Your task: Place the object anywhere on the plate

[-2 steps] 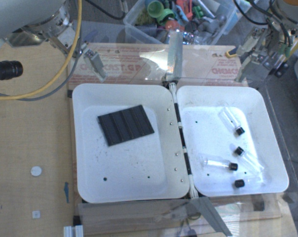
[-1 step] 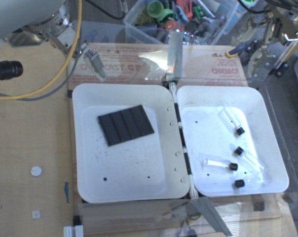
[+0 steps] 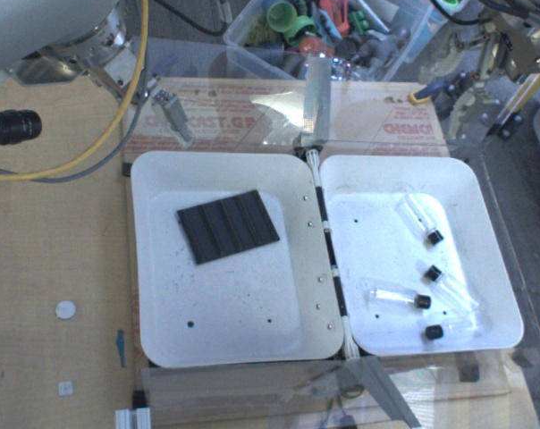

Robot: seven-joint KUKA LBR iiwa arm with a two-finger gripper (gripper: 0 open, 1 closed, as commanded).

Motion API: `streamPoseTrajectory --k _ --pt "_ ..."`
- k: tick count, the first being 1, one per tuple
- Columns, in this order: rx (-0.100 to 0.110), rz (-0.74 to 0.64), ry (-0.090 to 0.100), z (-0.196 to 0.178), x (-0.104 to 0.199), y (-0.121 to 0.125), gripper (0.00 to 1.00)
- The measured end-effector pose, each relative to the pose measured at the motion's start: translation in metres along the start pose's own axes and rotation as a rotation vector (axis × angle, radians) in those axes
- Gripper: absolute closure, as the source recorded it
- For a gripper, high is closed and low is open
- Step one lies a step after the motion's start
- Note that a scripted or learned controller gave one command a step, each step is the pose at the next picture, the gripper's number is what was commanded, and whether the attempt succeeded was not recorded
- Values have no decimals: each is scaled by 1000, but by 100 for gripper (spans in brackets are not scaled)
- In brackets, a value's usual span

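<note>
Two white bins sit side by side on the wooden surface (image 3: 46, 239), their inner rims touching along the middle. The left bin (image 3: 149, 275) holds the plate (image 3: 228, 226), a dark, ribbed, flat rectangle. It lies slightly askew in the far half of that bin, apart from every wall.

The right bin (image 3: 495, 239) holds four small clear tubes with black caps, all in its right half:
- The first tube (image 3: 417, 214) lies nearest the far edge, slanting, with its cap toward the near side.
- The second tube (image 3: 436, 275) lies just nearer than the first; little but its cap stands out against the white floor.
- The third tube (image 3: 395, 297) lies almost crosswise, its cap pointing to the right.
- The fourth tube (image 3: 440, 332) lies closest to the near right corner of the bin.

None of the tubes touches the plate; the bins' joined rims lie between them and it.

Whether the tool is wide or narrow cannot be told from this view.

Beyond the far edge of the bins stands a clear box (image 3: 341, 21) full of colourful bits. A yellow cable (image 3: 131, 105) loops over the far left corner of the surface, and a small white disc (image 3: 65, 309) lies near the left edge.
</note>
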State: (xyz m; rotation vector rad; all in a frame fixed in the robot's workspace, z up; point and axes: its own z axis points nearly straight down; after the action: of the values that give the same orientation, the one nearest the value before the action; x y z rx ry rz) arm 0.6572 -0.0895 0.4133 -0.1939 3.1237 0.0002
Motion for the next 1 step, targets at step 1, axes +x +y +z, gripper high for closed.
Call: streamPoseTrajectory --k 1 --pt "0 0 0 0 0 0 0"
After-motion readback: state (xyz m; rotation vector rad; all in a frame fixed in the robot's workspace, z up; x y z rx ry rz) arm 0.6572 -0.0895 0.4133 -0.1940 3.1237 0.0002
